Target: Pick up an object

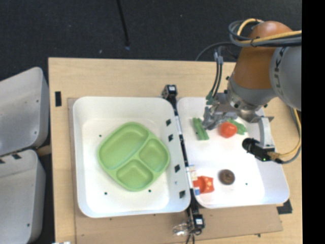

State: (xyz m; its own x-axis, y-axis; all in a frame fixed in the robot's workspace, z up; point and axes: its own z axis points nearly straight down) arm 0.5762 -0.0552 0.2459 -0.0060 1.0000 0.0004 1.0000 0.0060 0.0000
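Observation:
In the right bin lie a red tomato-like toy, a green bar-shaped piece, a small red packet and a brown round disc. My gripper hangs over the bin's upper part, just left of and above the red toy, between it and the green bar. The wrist and the orange band hide most of the fingers.
The left bin holds a light green divided plate. A black divider with clips runs between the bins. A black fitting on a yellow cable hangs over the right bin's right side.

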